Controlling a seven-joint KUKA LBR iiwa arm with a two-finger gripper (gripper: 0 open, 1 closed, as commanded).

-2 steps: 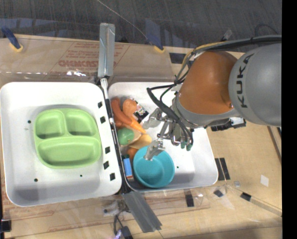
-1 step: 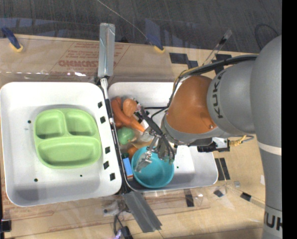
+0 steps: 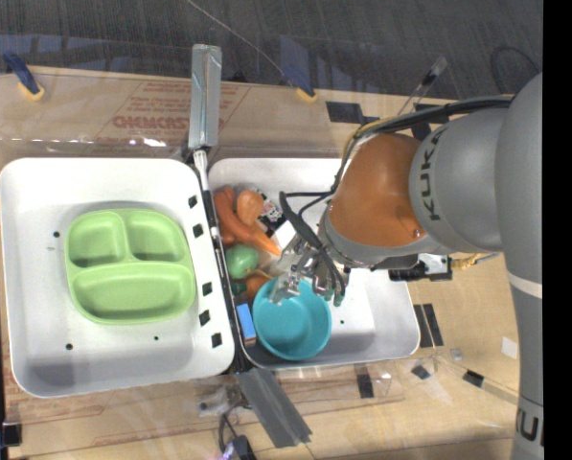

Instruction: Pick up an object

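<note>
My gripper (image 3: 305,276) hangs low in the right bin (image 3: 386,319), just above the far rim of a teal bowl (image 3: 292,324). Its fingers point down and left, toward the pile of objects. An orange carrot-like toy (image 3: 236,217) lies at the bin's left side, with a green ball (image 3: 240,260) below it and a small white and black item (image 3: 271,220) beside it. A blue object (image 3: 246,322) sits against the bin's left wall by the bowl. I see nothing held between the fingers.
The left bin (image 3: 27,257) holds a green divided plate (image 3: 130,264). A metal divider bar (image 3: 204,94) stands between the bins at the back. The arm's orange band (image 3: 381,195) and grey body cover the right bin's right half.
</note>
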